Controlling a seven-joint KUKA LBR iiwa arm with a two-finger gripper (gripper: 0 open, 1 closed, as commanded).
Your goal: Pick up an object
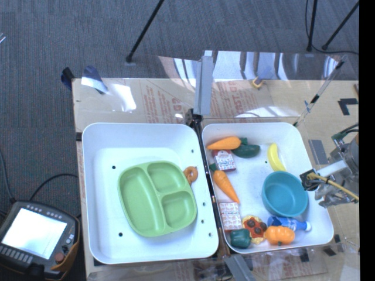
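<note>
1. Claw (318, 187) sits at the right rim of the right bin (304, 138), just beside the blue bowl (285, 194); whether it is spread or pressed together cannot be told, and nothing is seen pinched in it.
2. Blue bowl stands upright in the right bin's right half, with a banana (274, 156) just behind it.
3. Along that bin's front edge lie a blue-and-white bottle (290, 223), an orange fruit (278, 235), a pizza slice (254, 224) and a green pepper (239, 237).
4. Down its left side: a carrot (224, 143) beside a dark green vegetable (246, 151), a small carton (225, 161), a second carrot (225, 186) and a red-and-white box (229, 215).
5. Left bin (99, 139) holds a green divided plate (157, 197), with a small doughnut (190, 174) touching the plate's right rim.
6. A tablet (36, 235) lies on the floor at lower left.
</note>
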